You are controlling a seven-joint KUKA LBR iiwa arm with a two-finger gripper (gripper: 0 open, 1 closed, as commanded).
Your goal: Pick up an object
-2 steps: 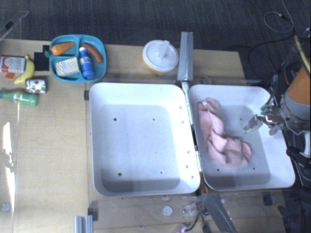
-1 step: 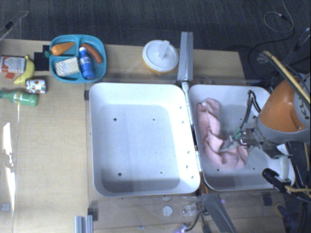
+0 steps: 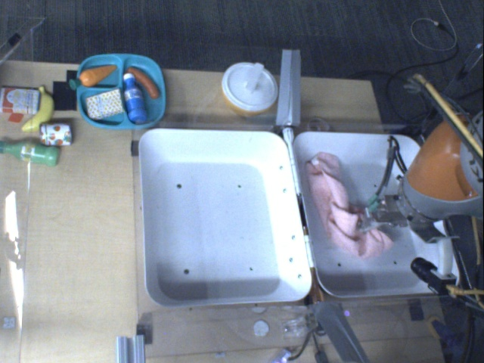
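Note:
A crumpled pink cloth (image 3: pixel 337 203) lies in the right bin (image 3: pixel 404 278), stretching from near its back left toward the middle. My gripper (image 3: pixel 372 222) is down in this bin, at the cloth's near right end, with its tips pressed into the folds. The grey arm with the orange band (image 3: pixel 439 169) reaches in from the right above it. The cloth's folds and the wrist hide how the tips stand.
The left bin (image 3: pixel 219 214) sits beside the right one. Behind the bins stand a lidded white and yellow cup (image 3: pixel 249 88) and a blue tray of toy food (image 3: pixel 121 91). A banana, a can and a green bottle (image 3: pixel 30 153) lie at the far left.

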